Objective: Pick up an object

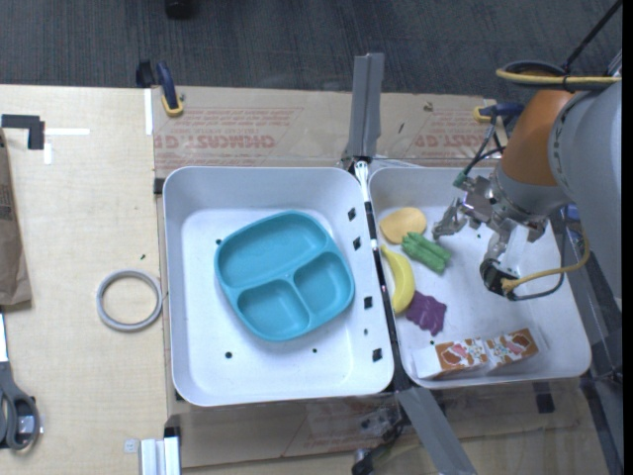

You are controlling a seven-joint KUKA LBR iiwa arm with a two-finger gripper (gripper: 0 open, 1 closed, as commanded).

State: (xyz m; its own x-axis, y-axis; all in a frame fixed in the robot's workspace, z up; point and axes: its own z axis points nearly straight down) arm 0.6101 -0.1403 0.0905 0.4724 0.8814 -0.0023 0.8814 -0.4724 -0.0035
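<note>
Bench top is light wood with cardboard laid under 2 white bins; dark floor is seen beyond it.

Camera view: left bin point(188, 295) is occupied by a blue 3-compartment plate point(285, 275). Right bin point(554, 334) is loaded along its left side: yellow round piece point(403, 224), green toy vegetable point(426, 252) just beside it, banana point(400, 279) against the divider, purple toy point(426, 312) next to the banana tip, orange-white carton point(475, 355) lying flat at the near wall. Gripper point(473, 242) is seen above the right bin, right of the green vegetable, fingers spread wide, nothing held between them. Tape ring point(130, 299) and scissors point(17, 416) are seen on the bench at left.
</note>
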